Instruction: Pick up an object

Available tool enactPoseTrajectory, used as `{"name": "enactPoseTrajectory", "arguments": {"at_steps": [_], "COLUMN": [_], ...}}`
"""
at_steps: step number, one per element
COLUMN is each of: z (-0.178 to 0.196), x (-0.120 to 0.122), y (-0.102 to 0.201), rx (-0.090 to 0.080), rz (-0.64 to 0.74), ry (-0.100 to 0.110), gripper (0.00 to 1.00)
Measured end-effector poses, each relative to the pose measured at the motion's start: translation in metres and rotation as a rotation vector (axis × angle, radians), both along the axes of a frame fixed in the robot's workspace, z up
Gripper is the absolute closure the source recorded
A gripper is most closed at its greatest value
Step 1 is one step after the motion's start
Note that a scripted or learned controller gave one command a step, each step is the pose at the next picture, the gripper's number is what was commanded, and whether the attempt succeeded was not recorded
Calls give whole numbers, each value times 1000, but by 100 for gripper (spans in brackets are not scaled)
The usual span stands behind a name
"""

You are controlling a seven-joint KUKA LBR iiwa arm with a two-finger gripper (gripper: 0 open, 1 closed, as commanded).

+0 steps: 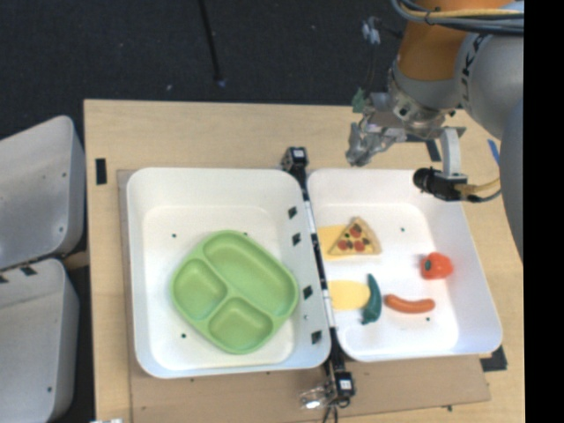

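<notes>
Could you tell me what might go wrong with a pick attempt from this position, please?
The yellow flat piece and the dark green curved toy lie touching in the right white bin, so a grasp there may catch both or neither. The pizza slice toy lies flat and may slip from the fingers. The gripper hangs above the bin's far rim, so a straight descent could strike that rim.

Bright even light, soft shadows, slight blur
</notes>
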State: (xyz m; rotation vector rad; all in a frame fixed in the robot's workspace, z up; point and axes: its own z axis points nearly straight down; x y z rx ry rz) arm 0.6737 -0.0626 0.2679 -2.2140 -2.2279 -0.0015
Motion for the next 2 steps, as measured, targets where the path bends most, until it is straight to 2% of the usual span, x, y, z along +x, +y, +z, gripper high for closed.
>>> {"name": "enactPoseTrajectory", "arguments": {"at_steps": [1, 2], "z": [2, -18], "x": [-5, -5], "y": [51, 101], "rx": [0, -2], "rz": [0, -1], "ry": [2, 2], "gripper": [100, 100]}}
